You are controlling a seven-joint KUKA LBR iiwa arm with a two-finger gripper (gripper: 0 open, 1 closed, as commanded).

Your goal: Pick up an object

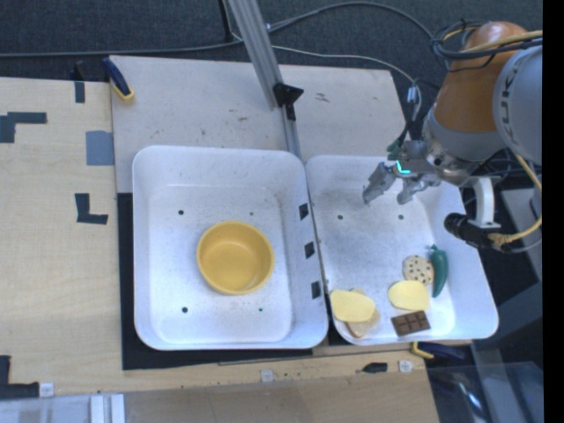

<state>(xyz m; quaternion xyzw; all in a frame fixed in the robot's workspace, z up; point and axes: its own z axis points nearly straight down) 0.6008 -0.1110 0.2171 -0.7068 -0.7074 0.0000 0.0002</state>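
Over the right bin [458,236] we see our pincer [392,190] spread, with nothing in it. So no pick is done yet. Toy foods lie near the front of that bin: a cookie [416,269], a green pepper [438,270] and yellow pieces [352,305]. We think the reach down and the grab are both left.

Yellow bowl [234,256]: upright, mid left bin. Right bin, near edge: yellow piece [352,306] at near-left corner; second yellow piece [409,294], brown chocolate square [411,322], speckled cookie [417,269], green pepper [438,270] towards near-right corner.
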